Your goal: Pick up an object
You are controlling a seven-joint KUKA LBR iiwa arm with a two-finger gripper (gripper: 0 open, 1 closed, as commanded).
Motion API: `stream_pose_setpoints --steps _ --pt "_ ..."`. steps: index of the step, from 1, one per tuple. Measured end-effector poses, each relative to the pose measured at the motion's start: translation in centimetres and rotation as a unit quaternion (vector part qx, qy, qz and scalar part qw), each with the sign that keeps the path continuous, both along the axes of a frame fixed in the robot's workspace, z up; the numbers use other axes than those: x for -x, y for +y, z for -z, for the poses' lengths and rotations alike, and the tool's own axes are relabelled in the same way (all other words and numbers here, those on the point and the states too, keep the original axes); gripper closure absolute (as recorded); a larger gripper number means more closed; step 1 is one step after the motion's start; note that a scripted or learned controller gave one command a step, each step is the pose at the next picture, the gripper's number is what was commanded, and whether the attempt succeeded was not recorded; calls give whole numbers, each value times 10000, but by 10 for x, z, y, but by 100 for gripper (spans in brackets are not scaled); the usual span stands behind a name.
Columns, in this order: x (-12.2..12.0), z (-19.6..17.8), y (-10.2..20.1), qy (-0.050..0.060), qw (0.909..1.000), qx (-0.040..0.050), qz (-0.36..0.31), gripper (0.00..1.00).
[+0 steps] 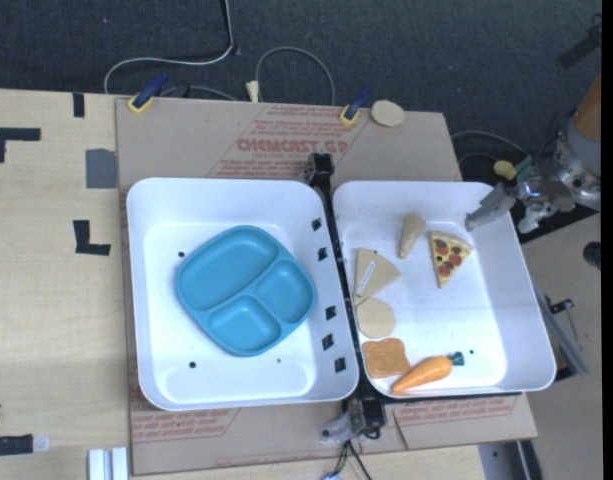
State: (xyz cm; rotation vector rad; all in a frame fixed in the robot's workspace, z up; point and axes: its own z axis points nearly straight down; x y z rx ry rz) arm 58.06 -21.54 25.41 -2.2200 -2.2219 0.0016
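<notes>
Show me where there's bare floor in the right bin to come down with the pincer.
Right bin: the bare floor runs from below the pizza slice down to above the carrot. Its left side is crowded: cheese wedge, round cracker and toast stack down the divider wall. The pincer is at the bin's upper right rim.

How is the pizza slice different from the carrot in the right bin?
The pizza slice is a flat yellow wedge with red dots; the carrot is rounded, orange, with a green end. The pizza slice lies toward the far side of the right bin, the carrot at its near edge. Both are toy foods.
</notes>
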Motion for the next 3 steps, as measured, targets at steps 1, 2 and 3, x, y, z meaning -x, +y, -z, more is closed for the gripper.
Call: stream_pose_setpoints --steps 1,2,3 --pt "-46 122 49 43 10000 -22 -25 0" --pt "-88 172 79 -9 10000 8 -22 0" --pt "-89 157 77 -27 10000 19 -13 100"
